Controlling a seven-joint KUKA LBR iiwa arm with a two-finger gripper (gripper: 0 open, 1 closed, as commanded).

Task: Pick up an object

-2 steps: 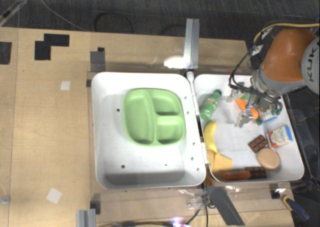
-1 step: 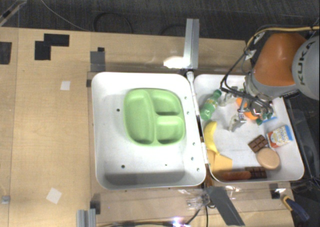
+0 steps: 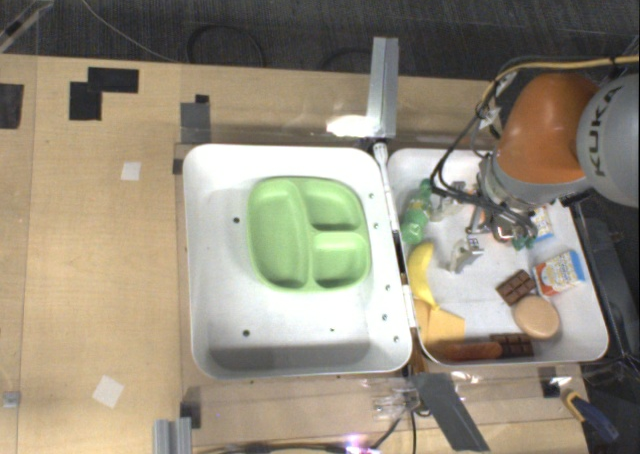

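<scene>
The right bin (image 3: pixel 590 337) holds several small items. A yellow banana (image 3: pixel 421 275) lies along its left wall, with a green bottle (image 3: pixel 415 214) above it and an orange cheese wedge (image 3: pixel 444 322) below. A brown chocolate piece (image 3: pixel 516 287), a round tan cookie (image 3: pixel 537 318), a white carton with red and blue print (image 3: pixel 559 271) and a dark brown bar (image 3: pixel 482 348) lie toward the front right. My gripper (image 3: pixel 468 248) hangs over the middle of this bin, just right of the banana and apart from it. Nothing shows in its grasp.
The left bin (image 3: pixel 215 322) bears a green divided plate (image 3: pixel 305 232). A metal post (image 3: pixel 384 82) stands behind the wall between the bins. The arm's orange band (image 3: pixel 540 127) and cables hang over the right bin's back right corner.
</scene>
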